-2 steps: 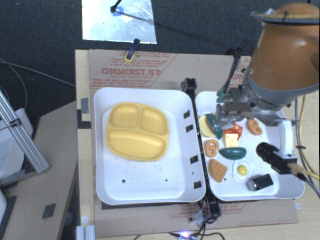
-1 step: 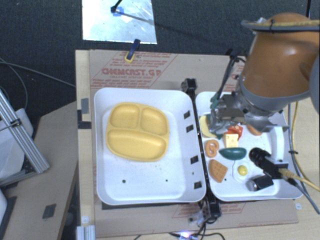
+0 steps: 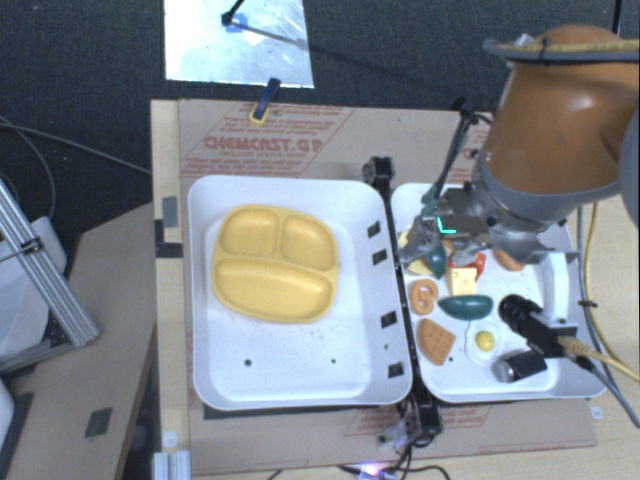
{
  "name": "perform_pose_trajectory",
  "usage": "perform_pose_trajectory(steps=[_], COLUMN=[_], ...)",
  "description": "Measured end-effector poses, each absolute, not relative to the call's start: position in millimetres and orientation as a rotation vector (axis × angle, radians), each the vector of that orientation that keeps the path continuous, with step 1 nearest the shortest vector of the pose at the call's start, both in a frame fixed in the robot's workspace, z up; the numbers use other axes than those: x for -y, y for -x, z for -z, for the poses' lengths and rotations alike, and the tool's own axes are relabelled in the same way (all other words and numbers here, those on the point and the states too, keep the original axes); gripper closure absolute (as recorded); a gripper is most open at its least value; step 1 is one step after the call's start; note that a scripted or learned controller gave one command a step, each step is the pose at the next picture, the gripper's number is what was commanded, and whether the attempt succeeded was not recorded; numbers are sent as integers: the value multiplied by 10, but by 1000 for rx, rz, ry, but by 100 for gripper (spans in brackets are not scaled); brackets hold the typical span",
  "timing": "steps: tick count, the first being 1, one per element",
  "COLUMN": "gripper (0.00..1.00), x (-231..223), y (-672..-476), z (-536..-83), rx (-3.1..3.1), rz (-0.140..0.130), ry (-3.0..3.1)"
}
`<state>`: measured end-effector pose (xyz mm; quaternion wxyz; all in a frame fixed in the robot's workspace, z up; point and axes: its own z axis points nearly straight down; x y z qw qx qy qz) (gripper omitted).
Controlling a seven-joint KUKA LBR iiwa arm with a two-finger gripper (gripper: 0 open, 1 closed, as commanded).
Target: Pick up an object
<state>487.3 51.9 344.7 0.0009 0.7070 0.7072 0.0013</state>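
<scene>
end effector (image 3: 436, 240) is seen low over right bin (image 3: 556, 268), above toy food (image 3: 440, 293); grip state can't be told. yellow tray (image 3: 273, 263) is seen in left bin (image 3: 200, 308).

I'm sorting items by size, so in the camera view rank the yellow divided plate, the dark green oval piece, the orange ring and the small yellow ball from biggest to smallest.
1. Yellow divided plate, by far.
2. Dark green oval piece.
3. Orange ring, only slightly smaller than the green piece.
4. Small yellow ball.
</scene>
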Motion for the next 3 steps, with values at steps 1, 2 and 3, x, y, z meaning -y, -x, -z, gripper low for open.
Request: perform_pose_trajectory(steps=[1,2,3], gripper=[100,100,100], x=[-520,-760,-518], y=[-4882,-4867,-4872], z=[-3560,-3609,-4197], rx=[-2222,-2227,-2217], rz=[-8,-4,-11], ry=[-2216,-2215,-2218])
